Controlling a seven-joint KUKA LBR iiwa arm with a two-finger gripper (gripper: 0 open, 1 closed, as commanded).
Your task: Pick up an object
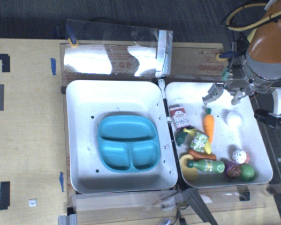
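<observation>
My gripper (224, 96) hangs over the back part of the right bin (264, 146), its two fingers spread open with nothing between them. Just below it lies an orange carrot (208, 126), pointing toward the bin's front. A white egg (233, 119) rests to the right of the carrot. A small red and white box (178, 116) lies by the bin's left wall. Toward the front sit a green bottle (207, 166), a yellow-green packet (200, 141), a speckled white ball (239, 155), a dark purple fruit (233, 170) and a green ball (247, 172).
The left bin (79, 125) holds a blue divided tray (128, 142). A clear plastic and metal divider (163, 53) stands behind the bins. The grey and orange arm (267, 46) with yellow cables reaches in at the upper right.
</observation>
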